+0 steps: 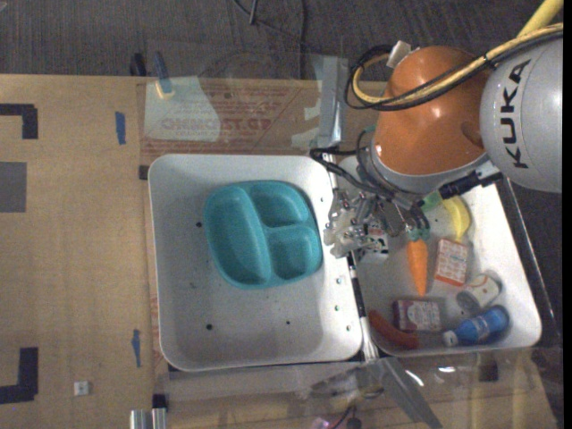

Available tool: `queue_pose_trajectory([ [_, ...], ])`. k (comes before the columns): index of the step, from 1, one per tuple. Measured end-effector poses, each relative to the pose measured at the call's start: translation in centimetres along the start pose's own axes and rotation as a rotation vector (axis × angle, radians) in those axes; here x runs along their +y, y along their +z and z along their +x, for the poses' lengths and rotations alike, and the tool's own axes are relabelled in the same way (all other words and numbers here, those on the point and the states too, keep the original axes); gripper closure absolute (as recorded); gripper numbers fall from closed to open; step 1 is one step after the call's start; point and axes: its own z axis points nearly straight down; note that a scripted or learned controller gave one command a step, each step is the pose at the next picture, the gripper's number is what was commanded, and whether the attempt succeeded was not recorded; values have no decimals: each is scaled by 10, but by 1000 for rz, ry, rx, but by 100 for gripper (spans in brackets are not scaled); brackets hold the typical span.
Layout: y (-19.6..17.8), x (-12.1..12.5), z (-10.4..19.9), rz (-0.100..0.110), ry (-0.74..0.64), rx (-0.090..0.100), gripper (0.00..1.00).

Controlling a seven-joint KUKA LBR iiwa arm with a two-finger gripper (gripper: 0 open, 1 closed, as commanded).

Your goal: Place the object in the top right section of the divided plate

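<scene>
- Beside the hand (362, 226), just to its right in the right bin (518, 266), lies a carrot (417, 266), apart from the fingers.
- Whether the hand is open or closed cannot be told; nothing shows between its parts.
- Left of the hand, the teal divided plate (262, 232) sits in the left bin (179, 311).
- Near the carrot lie a banana (458, 216), a blue bottle (478, 326) and small cartons (451, 262).

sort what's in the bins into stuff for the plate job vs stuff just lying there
For the job:
divided plate
gripper

Lying about, any could be the object:
carrot
banana
blue bottle
red sausage
</scene>
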Motion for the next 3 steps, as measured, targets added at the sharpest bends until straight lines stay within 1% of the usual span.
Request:
queue_pose_trajectory([
  [1,22,-61,59,0,-41,6,100],
  [2,22,14,34,-1,-220,2,100],
  [3,5,68,13,-2,-459,0,100],
])
